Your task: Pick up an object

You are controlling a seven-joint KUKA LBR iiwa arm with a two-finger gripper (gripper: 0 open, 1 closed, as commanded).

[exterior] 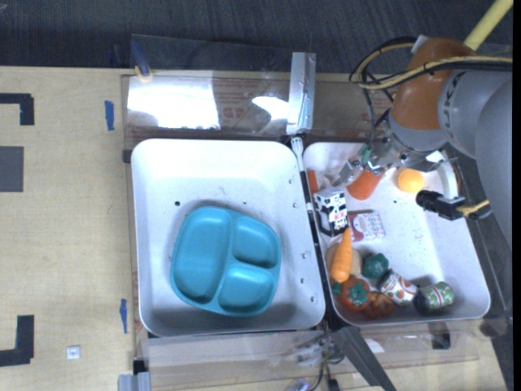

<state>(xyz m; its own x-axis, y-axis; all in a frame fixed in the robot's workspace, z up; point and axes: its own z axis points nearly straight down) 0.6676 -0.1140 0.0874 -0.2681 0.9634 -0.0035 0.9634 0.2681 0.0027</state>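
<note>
Gripper [368, 163] low in right bin [444, 255], touching an orange cylinder [364, 184]; finger state cannot be told.

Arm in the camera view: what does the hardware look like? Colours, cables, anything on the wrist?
The arm is smooth grey with rounded casings. An orange band sits above the wrist. Black and yellow cables loop off that band. The gripper end is a small cluster of metal and dark parts with a bit of green; details are too small to tell.
</note>
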